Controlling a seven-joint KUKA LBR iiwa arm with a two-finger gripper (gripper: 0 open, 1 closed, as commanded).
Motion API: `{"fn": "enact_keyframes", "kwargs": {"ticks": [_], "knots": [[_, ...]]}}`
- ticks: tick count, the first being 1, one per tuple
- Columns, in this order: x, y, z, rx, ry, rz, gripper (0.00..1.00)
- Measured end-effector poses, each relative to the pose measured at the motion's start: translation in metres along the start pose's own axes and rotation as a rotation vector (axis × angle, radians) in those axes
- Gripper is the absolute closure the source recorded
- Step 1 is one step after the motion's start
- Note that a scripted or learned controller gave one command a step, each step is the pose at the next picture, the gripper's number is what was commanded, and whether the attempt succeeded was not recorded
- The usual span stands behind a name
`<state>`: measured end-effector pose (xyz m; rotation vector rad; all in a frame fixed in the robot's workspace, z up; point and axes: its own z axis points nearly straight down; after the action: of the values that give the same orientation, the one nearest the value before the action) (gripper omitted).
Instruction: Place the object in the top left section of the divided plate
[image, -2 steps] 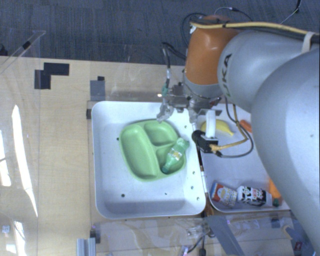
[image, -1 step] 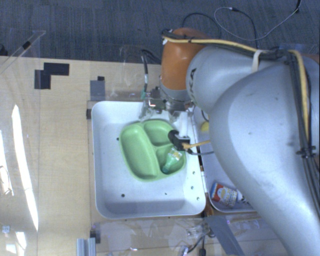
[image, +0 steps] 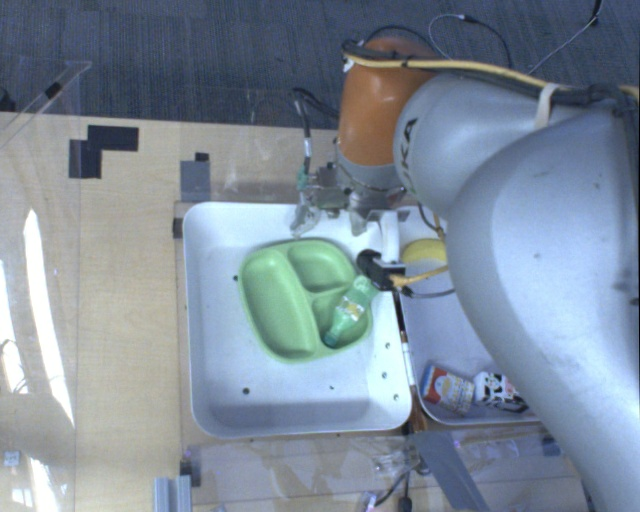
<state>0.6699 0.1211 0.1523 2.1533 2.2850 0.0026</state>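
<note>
A light green divided plate lies in the left white bin. A small translucent green-teal bottle-like object lies tilted in the plate's lower right section, its upper end resting against the plate's right rim. My gripper hovers over the bin's back edge, just beyond the plate's far rim and apart from the object. Its two metal fingers stand spread with nothing between them, so it is open.
The right bin holds a yellow rounded object near its back, plus a small red-and-white carton and a black-and-white toy near its front. The big grey arm covers most of the right bin.
</note>
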Motion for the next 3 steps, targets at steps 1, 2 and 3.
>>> {"fn": "enact_keyframes", "kwargs": {"ticks": [1, 2, 3], "knots": [[0.012, 0.0, 0.021, 0.001, 0.0, -0.127, 0.0], [0.017, 0.001, 0.013, -0.001, 0.001, -0.361, 0.0], [0.018, 0.003, 0.004, -0.004, 0.002, -0.361, 1.0]]}}
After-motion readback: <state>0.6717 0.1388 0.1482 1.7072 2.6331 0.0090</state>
